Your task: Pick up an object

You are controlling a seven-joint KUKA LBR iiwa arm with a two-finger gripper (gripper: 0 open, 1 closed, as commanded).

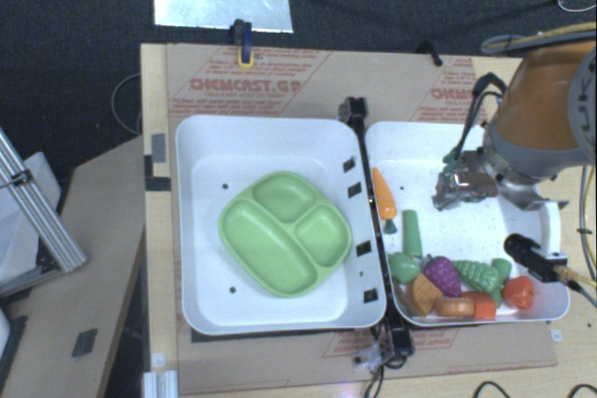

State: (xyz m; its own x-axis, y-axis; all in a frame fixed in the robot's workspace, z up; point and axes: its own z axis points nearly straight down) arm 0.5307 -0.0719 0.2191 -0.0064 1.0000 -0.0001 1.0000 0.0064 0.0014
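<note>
My gripper (pixel 454 191) hangs over the middle of the right bin (pixel 410 149), above bare white floor. Nothing shows between its fingers. Toy foods lie in a heap along that bin's near edge: a purple grape bunch (pixel 443 274), a green ridged piece (pixel 477 274), a red tomato (pixel 519 293), an orange-brown piece (pixel 425 293) and a green vegetable (pixel 404 267). An orange carrot (pixel 383 192) lies by the bin's left wall, left of the gripper. A green cucumber-like piece (pixel 411 233) lies below it.
The left bin (pixel 201 144) holds a green divided plate (pixel 284 233). A black divider with clips (pixel 364 200) runs between the bins. A blue-and-yellow clamp (pixel 243 43) sits at the bench's far edge.
</note>
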